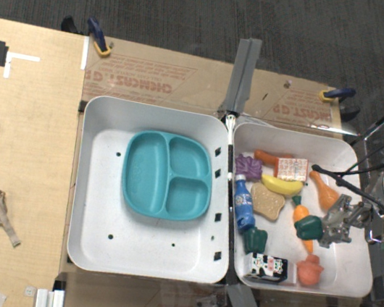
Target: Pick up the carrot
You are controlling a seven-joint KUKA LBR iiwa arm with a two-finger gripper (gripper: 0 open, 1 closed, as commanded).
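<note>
Carrot (307,226) (green top) beside gripper (335,224) | banana (281,185) near | grip state unclear

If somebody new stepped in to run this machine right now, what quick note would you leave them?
Gripper: low inside the right bin, near its right wall; whether it is open or shut is unclear.
Carrot: lies in the right bin just left of the gripper, green top up, orange tip down. Nothing shows it gripped.
Left bin: holds a teal divided plate.
Done: arm has reached the carrot's area.
Left: grasp the carrot and lift it.
</note>
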